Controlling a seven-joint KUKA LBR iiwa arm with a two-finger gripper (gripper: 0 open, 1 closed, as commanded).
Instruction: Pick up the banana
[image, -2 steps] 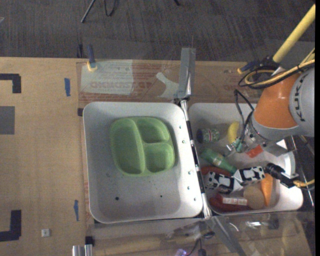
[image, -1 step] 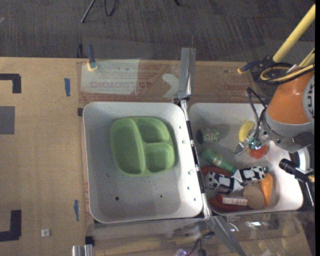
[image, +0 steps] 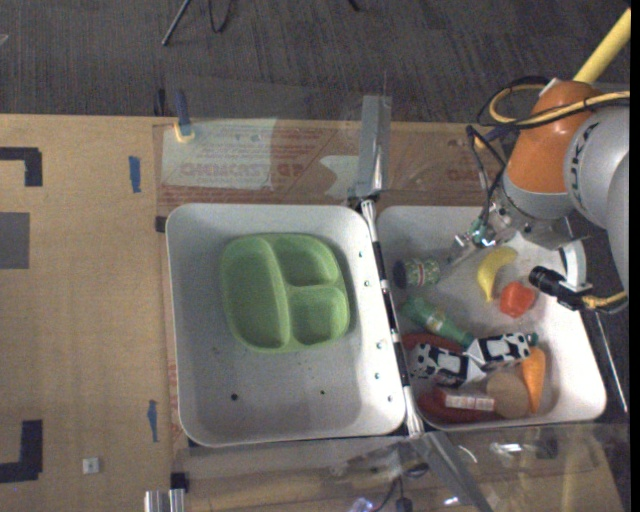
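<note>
In the right-hand bin (image: 590, 400), up near its far side, we have the banana (image: 493, 270), lying loose on the white floor with its curve running from upper right down to lower left. Just beside it to the right sits a small orange-red piece (image: 517, 298), close enough to matter. The end effector (image: 487, 236) hovers just above the banana's upper end, hanging under the arm (image: 565, 160), and we cannot tell from this angle how its jaws stand; nothing yellow shows between them, so we judge the pick not yet made. Moving outward, a small green can (image: 420, 271) lies to the banana's left, a green bottle (image: 436, 320) below that, then a black-and-white cow-patterned toy (image: 470, 357), a carrot (image: 535, 375) and a red ketchup bottle (image: 460, 403) crowding the near side. Over in the left bin (image: 190, 330) a green divided plate (image: 285, 290) sits alone. To do this well, we reckon the descent should centre over the banana's thick middle, with the jaws straddling its narrow width across the curve, and stay clear of the orange-red piece so it is not nudged or caught along with it.
</note>
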